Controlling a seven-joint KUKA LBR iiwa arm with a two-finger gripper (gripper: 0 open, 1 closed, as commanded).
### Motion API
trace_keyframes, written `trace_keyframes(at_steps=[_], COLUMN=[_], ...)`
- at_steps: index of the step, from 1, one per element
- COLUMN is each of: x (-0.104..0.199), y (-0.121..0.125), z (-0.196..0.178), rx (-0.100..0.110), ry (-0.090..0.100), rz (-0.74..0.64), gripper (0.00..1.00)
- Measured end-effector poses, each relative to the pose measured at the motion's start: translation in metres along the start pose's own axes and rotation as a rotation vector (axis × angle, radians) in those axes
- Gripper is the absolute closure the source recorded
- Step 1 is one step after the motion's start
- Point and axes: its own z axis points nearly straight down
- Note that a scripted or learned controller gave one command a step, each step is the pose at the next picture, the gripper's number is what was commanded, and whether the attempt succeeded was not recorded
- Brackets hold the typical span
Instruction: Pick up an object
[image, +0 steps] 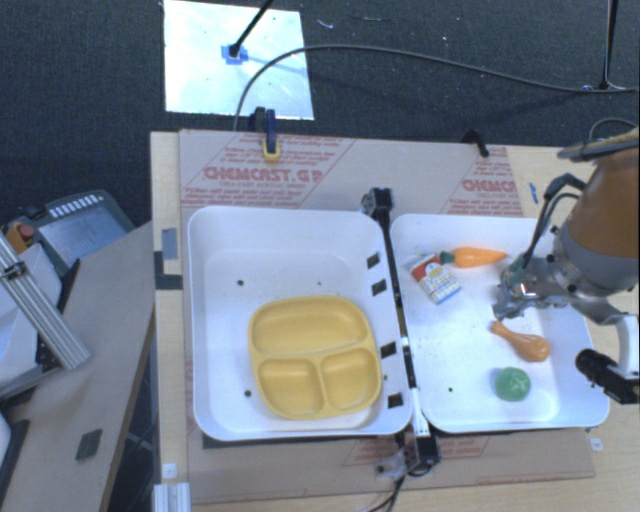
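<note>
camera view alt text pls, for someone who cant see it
A grey and orange robot arm reaches from the right, its gripper low over the right bin near an orange drumstick toy. That bin also holds a carrot, a small box and a green ball. The left bin holds a yellow divided plate.

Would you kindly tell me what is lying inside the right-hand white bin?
The right bin holds a carrot, a small red-and-white carton, an orange drumstick-shaped toy and a green ball. The arm covers the bin's far right corner.
</note>
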Motion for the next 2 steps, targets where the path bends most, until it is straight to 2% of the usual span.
trace_keyframes(at_steps=[1,2], x=[0.061,0.112], y=[0.008,-0.001], z=[-0.002,0.007], rx=[0.004,0.006], ry=[0.003,0.003], rz=[-0.006,-0.005], gripper=[1.00,1.00])
